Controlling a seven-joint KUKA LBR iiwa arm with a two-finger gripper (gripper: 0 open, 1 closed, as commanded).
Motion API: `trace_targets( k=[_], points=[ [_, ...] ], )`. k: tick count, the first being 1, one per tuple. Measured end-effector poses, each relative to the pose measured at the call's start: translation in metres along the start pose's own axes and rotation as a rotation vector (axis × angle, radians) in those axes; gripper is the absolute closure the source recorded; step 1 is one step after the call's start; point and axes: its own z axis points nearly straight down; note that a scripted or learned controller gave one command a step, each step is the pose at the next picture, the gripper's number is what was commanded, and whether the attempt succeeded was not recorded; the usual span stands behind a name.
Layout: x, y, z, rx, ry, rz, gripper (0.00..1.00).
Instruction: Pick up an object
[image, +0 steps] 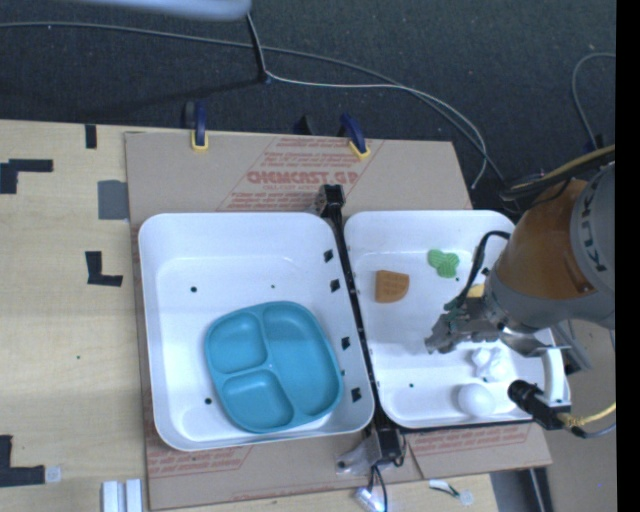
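Above the right bin (420, 412), the gripper (444, 336) hangs low over the bin floor, carried by the grey arm (560, 270) with its orange band, which enters from the right side of the camera view. The finger state cannot be determined here (the dark finger assembly is small and blurred against the white floor), and nothing is seen between the fingers.

Candidate objects, all located in the right bin relative to the gripper:
- An orange-brown wedge-shaped piece (391, 286) lies up and to the left of the gripper, apart from it.
- A small green object (443, 262) lies above the gripper, near the bin's far wall.
- A white lumpy object (486, 361) lies just beside the gripper, down and to its right.
- A white rounded object (474, 399) lies further down from the gripper, near the bin's front wall.

To the left of the gripper, across the dark divider where the bins meet, the left bin (165, 250) holds a teal divided plate (272, 366) with three compartments, lying flat toward the bin's front. Both bins rest on a cardboard sheet (290, 172) clamped at its far edge.
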Motion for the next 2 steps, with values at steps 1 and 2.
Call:
trace_targets(
  k=[1, 2],
  points=[
    [-0.002, 0.005, -0.061, -0.002, 0.0, 0.001, 1.0],
    [-0.003, -0.003, -0.119, -0.001, 0.0, 0.001, 1.0]
  ],
)
